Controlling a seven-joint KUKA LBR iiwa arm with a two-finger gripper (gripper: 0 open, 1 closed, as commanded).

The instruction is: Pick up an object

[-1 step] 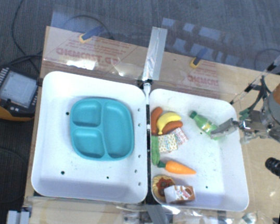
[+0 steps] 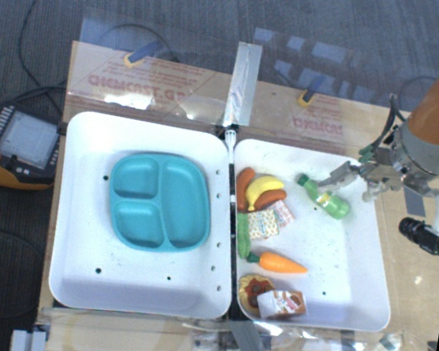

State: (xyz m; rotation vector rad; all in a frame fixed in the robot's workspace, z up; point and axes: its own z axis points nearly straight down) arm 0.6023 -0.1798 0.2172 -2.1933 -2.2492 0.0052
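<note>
The right bin [image 2: 354, 266] holds several toy foods. A green bottle [image 2: 325, 197] lies on its side near the far right of that bin. My gripper [image 2: 356, 184] hangs just above and to the right of the bottle, open, with nothing between its fingers. Along the bin's left wall lie a yellow banana [image 2: 265, 188], a red-orange sausage [image 2: 245, 183], a patterned packet [image 2: 269, 220] and a green cucumber [image 2: 241, 236]. An orange carrot [image 2: 281, 264] rests near the middle.
A round bowl with food and a white packet [image 2: 268, 299] sits at the right bin's near left corner. The left bin [image 2: 73, 263] carries a teal divided plate [image 2: 158, 200]. A black handset [image 2: 13, 146] lies on the floor at left.
</note>
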